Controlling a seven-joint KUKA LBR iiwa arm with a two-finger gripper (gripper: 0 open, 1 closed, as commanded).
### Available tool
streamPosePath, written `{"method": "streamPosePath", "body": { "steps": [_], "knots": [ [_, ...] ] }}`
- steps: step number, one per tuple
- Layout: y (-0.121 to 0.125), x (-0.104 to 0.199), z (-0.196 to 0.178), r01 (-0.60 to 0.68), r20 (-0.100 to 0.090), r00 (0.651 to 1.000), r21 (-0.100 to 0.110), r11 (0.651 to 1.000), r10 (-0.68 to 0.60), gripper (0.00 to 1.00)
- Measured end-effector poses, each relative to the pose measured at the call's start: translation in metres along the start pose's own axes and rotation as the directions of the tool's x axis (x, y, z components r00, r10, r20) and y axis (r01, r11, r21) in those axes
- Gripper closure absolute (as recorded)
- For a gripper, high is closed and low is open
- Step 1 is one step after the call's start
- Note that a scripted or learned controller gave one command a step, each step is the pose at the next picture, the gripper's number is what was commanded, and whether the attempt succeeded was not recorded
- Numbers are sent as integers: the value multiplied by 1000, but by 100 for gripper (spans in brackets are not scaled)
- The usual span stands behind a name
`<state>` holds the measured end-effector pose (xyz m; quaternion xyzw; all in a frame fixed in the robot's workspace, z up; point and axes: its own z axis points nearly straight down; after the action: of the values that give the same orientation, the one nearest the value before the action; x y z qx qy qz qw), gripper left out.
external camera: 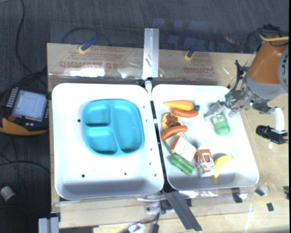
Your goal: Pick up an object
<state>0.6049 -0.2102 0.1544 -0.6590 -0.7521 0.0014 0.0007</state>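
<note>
Fingers of the gripper (216, 109) are seen spread apart above the upper right part of the right bin (242, 178), with nothing between them; the arm (269, 67) comes in over that bin's right rim. Just below the fingertips lies a small green object (221, 124), apparently a bottle or can lying on its side, and this is judged the likeliest target. It lies apart from the other items, so a clean grasp is favoured: the fingers should be lowered straight down and set astride its narrow width, not along its length, before being closed.

Open white floor is seen on every side of the green object, so room for descent is ample. The right wall is near but not touching it. To the left, an orange carrot (180, 104) lies near the top of the bin, well apart from the green object. Further down, a crowded cluster is found: a red sausage-like piece (173, 131), a white box (184, 148), a green vegetable (182, 164), a small carton (204, 161) and a yellow lemon (223, 161). That cluster is better avoided, since neighbours could be nudged. The left bin (68, 178) holds a blue divided tray (112, 126).
</note>
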Motion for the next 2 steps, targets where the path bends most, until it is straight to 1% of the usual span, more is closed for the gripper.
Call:
{"method": "streamPosePath", "body": {
  "steps": [1,2],
  "knots": [
    [13,-5,57,-35,-7,999,-9,999,35,0],
    [12,-4,50,-34,-6,999,-6,999,34,100]
  ]
}}
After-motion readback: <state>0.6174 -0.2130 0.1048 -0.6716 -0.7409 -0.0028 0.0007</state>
